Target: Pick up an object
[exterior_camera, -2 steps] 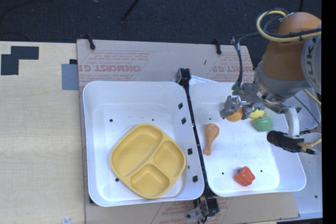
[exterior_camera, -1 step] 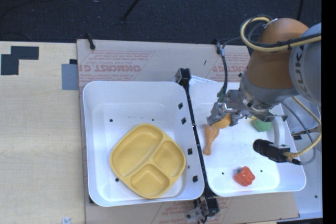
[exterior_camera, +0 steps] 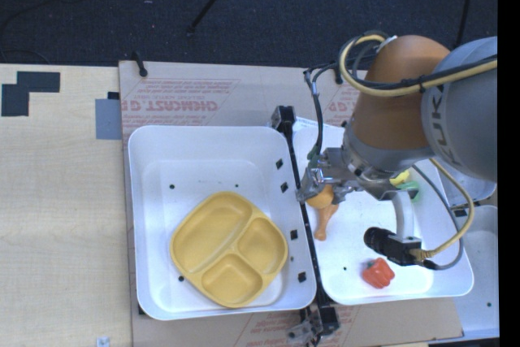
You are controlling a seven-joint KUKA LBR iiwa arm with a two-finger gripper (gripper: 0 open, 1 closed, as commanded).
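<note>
Camera view: the pincer (exterior_camera: 322, 189) pinches the top of an orange toy (exterior_camera: 322, 217) in the right bin (exterior_camera: 455, 288), its long axis hanging downward, near the bin's left wall.

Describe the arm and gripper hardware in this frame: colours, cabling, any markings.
The arm is a bulky grey casing with a rounded orange band above the wrist and part of some dark lettering on the grey shell. A yellow cable and thinner black cables loop around the orange section. The gripper is a small metallic assembly below the wrist.
</note>
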